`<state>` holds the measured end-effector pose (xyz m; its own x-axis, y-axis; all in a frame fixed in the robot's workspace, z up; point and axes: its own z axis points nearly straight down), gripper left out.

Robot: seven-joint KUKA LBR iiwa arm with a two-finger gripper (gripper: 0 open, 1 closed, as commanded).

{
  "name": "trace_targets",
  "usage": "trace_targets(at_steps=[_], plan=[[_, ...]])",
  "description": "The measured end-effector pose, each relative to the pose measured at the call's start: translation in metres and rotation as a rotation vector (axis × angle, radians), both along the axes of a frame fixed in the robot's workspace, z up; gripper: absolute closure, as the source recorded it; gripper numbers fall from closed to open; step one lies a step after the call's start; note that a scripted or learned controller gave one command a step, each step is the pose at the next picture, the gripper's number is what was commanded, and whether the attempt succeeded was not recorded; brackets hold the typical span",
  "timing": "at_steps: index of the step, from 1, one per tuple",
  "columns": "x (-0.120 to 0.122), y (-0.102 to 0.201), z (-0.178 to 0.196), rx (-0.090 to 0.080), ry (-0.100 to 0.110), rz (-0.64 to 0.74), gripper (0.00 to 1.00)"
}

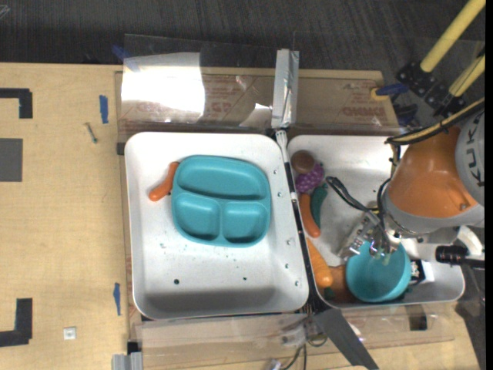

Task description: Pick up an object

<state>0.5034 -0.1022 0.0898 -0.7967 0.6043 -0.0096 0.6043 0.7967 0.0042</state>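
My gripper hangs low in the right bin, right at the upper rim of a teal cup that stands near the bin's front edge. Whether it touches the cup is hidden by the wrist. To the left of the gripper lie an orange carrot, a dark green piece, purple grapes and a brown round item. Another orange piece lies beside the cup at the front left.
The left bin holds a teal divided plate with a small orange sausage-shaped item against its left edge. A clear plastic divider rises behind the bins. The grey arm with its orange band covers the right bin's right side.
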Motion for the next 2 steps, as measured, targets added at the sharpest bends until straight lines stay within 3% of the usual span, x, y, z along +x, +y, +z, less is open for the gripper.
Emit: trace_targets(at_steps=[1,2], plan=[[0.001,0.000,0.000,0.000,-0.004,0.000,0.00],[0.005,0.001,0.012,-0.001,-0.017,0.001,1.00]])
